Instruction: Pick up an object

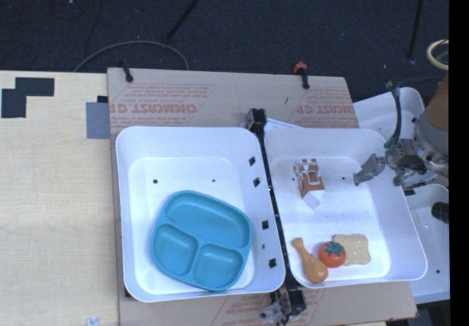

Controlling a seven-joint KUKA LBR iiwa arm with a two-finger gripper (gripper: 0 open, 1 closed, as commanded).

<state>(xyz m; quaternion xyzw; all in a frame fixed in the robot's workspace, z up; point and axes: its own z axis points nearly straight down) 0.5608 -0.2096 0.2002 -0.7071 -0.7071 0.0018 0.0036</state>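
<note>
Broadly, we see a pale wooden desk (51,193) carrying two shallow white plastic bins side by side. Our left-hand white bin (139,152) holds a blue three-compartment plastic plate (201,239). Our right-hand white bin (392,222) holds the candidates for picking: a small brown-and-white toy block (310,177) near its middle, then along the near edge a pale toast-shaped piece (355,247), a tan toy drumstick (311,261) and a small red toy tomato (331,253), the tomato touching the toast and drumstick. Our gripper (382,168) hangs over the right rim of that bin, grasping nothing; we cannot tell its spread. We judge the approach step is in hand. Next, we would need to travel over one object, likely the brown block, and descend squarely.
</note>
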